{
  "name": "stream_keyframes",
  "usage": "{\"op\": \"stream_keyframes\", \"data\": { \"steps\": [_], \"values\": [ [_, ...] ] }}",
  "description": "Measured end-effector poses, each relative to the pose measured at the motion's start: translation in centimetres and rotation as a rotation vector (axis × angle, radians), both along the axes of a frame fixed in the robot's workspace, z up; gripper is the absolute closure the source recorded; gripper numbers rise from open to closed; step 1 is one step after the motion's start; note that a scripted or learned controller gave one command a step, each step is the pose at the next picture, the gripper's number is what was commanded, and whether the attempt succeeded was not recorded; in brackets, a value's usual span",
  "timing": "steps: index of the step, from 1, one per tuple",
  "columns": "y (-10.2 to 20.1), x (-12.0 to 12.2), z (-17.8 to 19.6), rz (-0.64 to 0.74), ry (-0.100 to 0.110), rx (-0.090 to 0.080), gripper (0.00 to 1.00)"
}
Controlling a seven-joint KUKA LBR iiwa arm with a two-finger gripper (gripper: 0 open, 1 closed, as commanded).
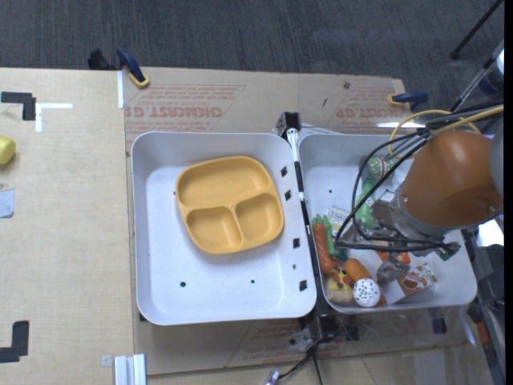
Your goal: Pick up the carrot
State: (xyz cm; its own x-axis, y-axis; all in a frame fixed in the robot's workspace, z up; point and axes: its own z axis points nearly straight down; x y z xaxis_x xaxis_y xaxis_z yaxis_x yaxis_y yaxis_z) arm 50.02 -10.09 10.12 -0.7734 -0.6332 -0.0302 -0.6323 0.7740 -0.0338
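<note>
Orange target: the carrot (322,245) lies in my right bin (457,295), close against its left wall, running lengthways from mid-bin down toward the front corner.
Neighbours: a spotted white ball (366,293) and a yellow-orange toy (340,279) crowd the carrot's lower end; something green (367,199) stands just behind its upper end; a printed packet (417,279) lies further right.
Left bin: it (152,215) carries only a yellow divided plate (230,204), well apart from my work.
My arm: the orange band (449,179) and the grey wrist below it hang over the middle of the right bin, to the right of the carrot.
End effector: my own wrist and cables cover it; I cannot tell how it stands or whether it has anything, and I see nothing of the carrot lifted.
Doing this step well, as I judge it: shift left until I am over the carrot's upper half, where there is less clutter, turn so I close across its narrow width, and come down straight, keeping off the bin wall.
Risk: a low grasp would likely catch the ball or the yellow-orange toy too.
Hard to make out: the carrot's lower tip merges with the toys by it; small red bits (398,257) under my wrist are unidentifiable; cables (393,147) cross the back of the bin.
Worktop: a yellow object (5,150) is cut by the left edge.
</note>
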Motion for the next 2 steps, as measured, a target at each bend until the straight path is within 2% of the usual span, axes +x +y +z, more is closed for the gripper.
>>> {"op": "stream_keyframes", "data": {
  "steps": [1, 2],
  "values": [
    [0.5, 1.1, -0.4, -0.206, 0.024, 0.012, 0.0],
    [-1.3, 0.8, -0.5, -0.464, 0.024, 0.02, 0.0]
  ]
}}
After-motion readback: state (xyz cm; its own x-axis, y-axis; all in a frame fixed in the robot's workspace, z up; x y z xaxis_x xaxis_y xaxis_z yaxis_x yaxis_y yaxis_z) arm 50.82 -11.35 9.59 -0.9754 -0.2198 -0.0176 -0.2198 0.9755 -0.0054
